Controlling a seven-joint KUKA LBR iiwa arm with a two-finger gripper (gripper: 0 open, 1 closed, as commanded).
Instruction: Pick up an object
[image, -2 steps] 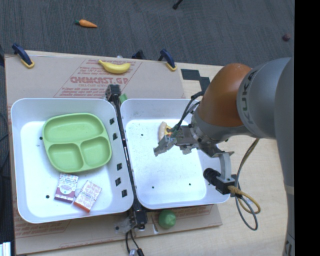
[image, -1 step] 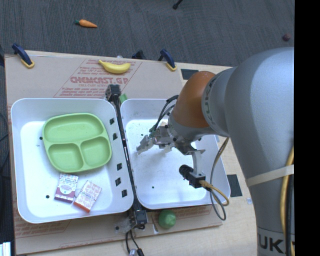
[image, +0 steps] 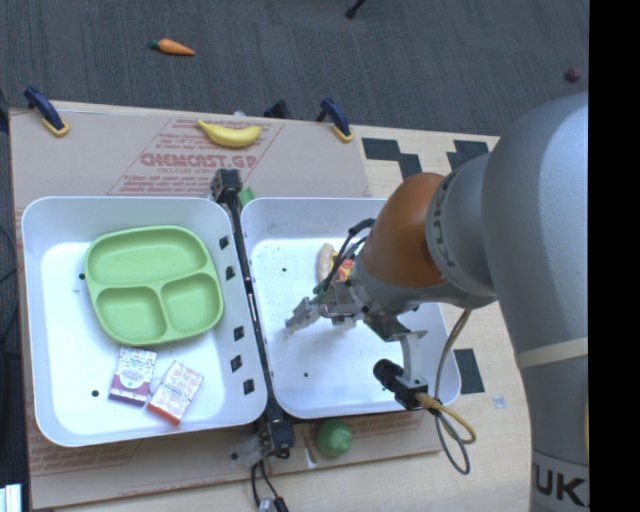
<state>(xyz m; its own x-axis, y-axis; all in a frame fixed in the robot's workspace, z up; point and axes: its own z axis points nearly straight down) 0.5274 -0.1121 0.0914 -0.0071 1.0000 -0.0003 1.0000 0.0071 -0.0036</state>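
Over the right bin (image: 300, 400): arm (image: 480, 240), reaching in from the right, wrist low above the bin floor. Gripper (image: 300, 318): near bin centre, above bare floor; nothing seen between its tips; how far open, cannot tell. Left bin (image: 40, 300): green tray (image: 152, 280); two small packets (image: 155, 385) on the near side. Right bin, far side: one small yellow-red item (image: 330, 262), partly hidden by the wrist. Step, judged: approach, no pick made. Next move calls for shifting toward the far side onto that item, then descending.
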